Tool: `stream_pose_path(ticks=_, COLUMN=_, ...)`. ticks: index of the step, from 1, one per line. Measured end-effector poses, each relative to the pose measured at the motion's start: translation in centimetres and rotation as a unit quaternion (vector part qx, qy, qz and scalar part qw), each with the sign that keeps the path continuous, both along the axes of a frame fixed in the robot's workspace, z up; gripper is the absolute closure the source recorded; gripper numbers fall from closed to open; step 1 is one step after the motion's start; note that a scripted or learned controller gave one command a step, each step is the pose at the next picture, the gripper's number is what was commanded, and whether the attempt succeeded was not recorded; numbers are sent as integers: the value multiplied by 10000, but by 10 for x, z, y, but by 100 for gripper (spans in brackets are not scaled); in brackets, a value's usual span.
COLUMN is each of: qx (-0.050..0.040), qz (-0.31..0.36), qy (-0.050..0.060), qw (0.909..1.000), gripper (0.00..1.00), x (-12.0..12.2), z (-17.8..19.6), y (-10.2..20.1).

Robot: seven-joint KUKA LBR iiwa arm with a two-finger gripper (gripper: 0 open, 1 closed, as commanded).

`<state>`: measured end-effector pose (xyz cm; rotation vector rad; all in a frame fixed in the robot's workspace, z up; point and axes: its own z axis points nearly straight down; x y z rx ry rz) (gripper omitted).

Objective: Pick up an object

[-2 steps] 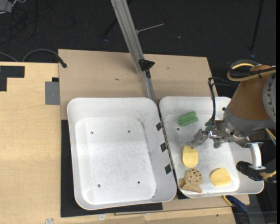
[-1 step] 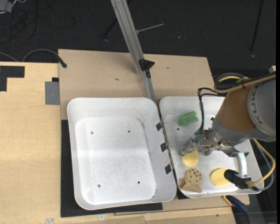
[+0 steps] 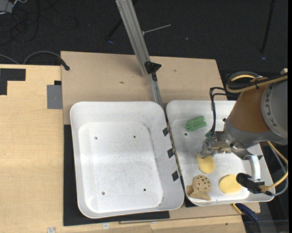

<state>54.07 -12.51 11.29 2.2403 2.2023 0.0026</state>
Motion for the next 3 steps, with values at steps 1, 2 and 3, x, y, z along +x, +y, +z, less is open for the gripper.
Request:
stream_pose_path(ticks=1, qx=-7, qz=27, qy=0, qw=10000, gripper=100, x=2, z=43, y=-5)
stream_pose_path(ticks=2, qx=-10, qz=51, qy=-6, qw=10000, gripper=100, x=6, z=90, y=-15)
stream_pose_path(ticks=3, qx=-8, qz=90, qy=-4, qw=10000, gripper=100, x=5, z=132, y=-16)
